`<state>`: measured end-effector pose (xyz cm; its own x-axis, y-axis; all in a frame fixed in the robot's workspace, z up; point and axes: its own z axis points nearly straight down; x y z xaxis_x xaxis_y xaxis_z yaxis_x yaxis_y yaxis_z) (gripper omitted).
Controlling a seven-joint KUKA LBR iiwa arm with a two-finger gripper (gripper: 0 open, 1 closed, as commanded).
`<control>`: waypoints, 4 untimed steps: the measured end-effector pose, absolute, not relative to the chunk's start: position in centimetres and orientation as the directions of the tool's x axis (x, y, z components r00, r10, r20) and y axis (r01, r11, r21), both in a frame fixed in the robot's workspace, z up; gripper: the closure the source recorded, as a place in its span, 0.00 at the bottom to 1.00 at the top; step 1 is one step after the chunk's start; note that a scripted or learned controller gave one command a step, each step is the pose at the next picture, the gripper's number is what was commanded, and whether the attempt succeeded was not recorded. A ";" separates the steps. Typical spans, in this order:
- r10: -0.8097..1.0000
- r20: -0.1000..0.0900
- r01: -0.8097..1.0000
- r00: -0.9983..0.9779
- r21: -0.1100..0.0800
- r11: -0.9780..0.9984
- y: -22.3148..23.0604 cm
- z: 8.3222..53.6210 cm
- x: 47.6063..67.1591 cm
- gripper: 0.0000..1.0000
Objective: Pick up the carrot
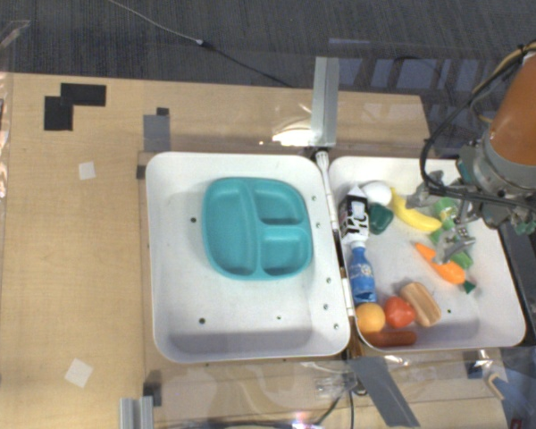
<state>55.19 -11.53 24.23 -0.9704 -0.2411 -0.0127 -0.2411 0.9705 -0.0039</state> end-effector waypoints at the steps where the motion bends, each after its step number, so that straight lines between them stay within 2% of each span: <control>1: -0.294 -0.018 -0.294 -0.956 -0.008 0.956 -13.8 9.0 56.2 0.00; 2: -0.300 -0.024 -0.300 -0.953 -0.011 0.954 -13.7 10.4 56.5 1.00; 3: -0.526 -0.016 -0.526 -0.850 -0.018 0.851 -18.3 32.1 56.6 1.00; 4: -0.722 -0.003 -0.722 -0.692 -0.001 0.692 -20.5 19.2 53.5 1.00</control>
<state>53.51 -20.55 19.22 -0.6919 -0.7220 -0.0031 -0.7220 0.6919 -0.0013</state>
